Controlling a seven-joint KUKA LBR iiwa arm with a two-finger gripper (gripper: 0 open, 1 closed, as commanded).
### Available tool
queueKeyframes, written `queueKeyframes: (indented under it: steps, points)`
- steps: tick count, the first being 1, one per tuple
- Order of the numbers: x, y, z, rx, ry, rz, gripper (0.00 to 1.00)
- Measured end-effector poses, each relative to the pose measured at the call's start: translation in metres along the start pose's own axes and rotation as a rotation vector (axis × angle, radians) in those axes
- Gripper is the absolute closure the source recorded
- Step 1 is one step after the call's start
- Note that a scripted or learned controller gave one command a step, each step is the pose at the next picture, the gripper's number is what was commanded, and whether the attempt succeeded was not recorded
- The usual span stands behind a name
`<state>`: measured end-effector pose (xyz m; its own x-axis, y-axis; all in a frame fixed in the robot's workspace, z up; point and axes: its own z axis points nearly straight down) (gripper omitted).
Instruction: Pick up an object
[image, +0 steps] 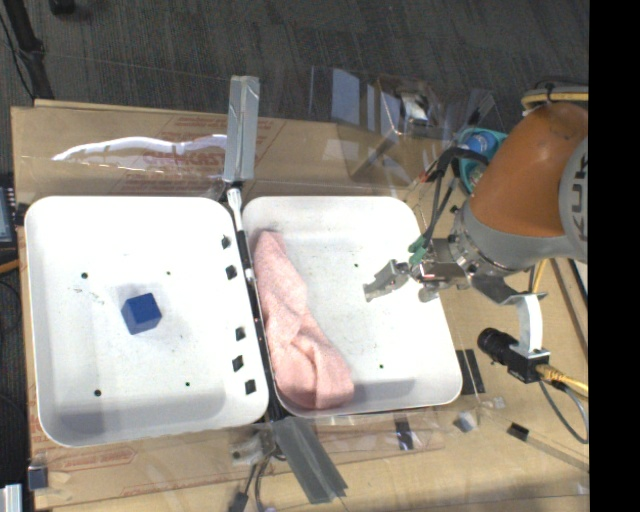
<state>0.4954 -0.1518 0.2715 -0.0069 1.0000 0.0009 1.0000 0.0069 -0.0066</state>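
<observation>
Grey tape (312, 462) nr bench (140, 140) front edge, dark carpet (150, 40) behind.

Arm (525, 185) enters from the right edge of the frame, its orange band at upper right. Wrist is angled leftward and down toward mid-frame. Gripper (385, 283) sits right of centre, pointing left. Nothing is seen between its tips.
</observation>
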Motion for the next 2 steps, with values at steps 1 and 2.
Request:
queueKeyframes:
  steps: [1,2]
  points:
    - [0.056,0.049,0.121,0.0,-0.001,-0.156,0.0]
    - [0.04,0.006,0.179,-0.002,0.0,-0.178,0.0]
